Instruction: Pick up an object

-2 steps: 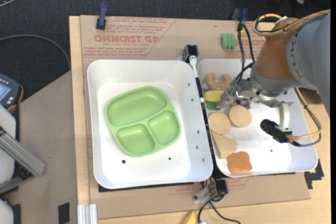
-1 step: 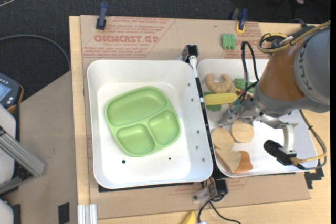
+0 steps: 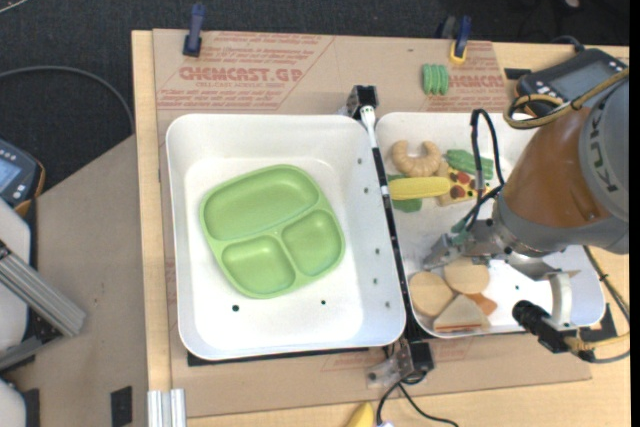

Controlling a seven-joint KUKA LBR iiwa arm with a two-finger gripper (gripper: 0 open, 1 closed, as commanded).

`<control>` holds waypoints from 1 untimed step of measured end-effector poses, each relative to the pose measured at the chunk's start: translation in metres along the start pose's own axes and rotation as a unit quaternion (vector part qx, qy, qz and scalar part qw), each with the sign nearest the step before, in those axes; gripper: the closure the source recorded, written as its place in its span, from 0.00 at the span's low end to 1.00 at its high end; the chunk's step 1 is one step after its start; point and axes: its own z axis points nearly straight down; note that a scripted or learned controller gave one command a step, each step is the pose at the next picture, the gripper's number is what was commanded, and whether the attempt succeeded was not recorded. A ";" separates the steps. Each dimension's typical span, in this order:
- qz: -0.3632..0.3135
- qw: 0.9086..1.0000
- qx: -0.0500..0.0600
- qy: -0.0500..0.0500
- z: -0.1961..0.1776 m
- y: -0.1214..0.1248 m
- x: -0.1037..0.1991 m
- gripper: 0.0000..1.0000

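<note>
A green three-compartment plastic plate is held in the left white bin; toy foods are heaped in the right white bin. The claw's state cannot be told.

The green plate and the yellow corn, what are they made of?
The green plate looks like smooth plastic: one even colour, soft sheen, moulded into three compartments. The yellow corn is probably toy plastic or rubber, with flat bright colour, though it is too small to be sure.

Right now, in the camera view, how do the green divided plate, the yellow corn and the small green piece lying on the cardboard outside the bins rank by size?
1. Plate, by far the largest.
2. Corn.
3. Green piece, smallest; it lies farther from the camera, so its gap to the corn is unsure.
</note>
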 end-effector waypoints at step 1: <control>0.000 1.000 -0.002 -0.001 -0.010 0.002 0.000 1.00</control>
